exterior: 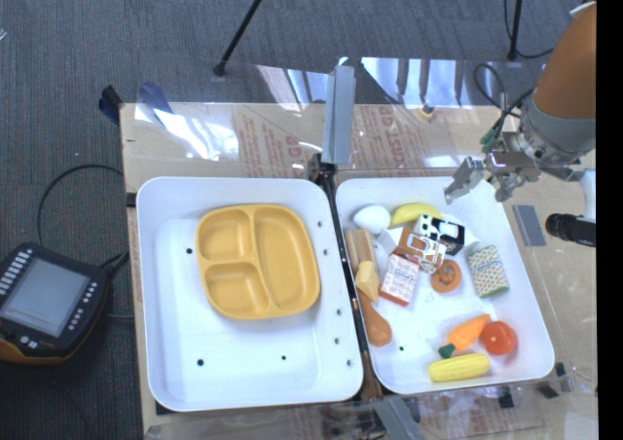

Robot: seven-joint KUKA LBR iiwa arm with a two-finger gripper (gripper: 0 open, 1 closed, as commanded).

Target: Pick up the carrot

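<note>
The carrot (467, 332) is a small orange toy with a green stub at its lower-left end — it lies flat and slanted, its orange tip pointing up to the right. It rests in the near right part of the right bin (526, 282), free of any grip.

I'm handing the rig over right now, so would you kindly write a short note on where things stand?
Hand: open, holding nothing, hovering over the far right corner of the right bin.
Carrot: lying near the front of the right bin, beside the tomato and just behind the corn.
Left bin: holds the yellow tray.
Done: nothing yet; the carrot is not grasped.
Left: bring the hand toward the front of the bin, lower it over the carrot, close and lift. The tomato and corn sit close, so the grasp may be tight.
</note>
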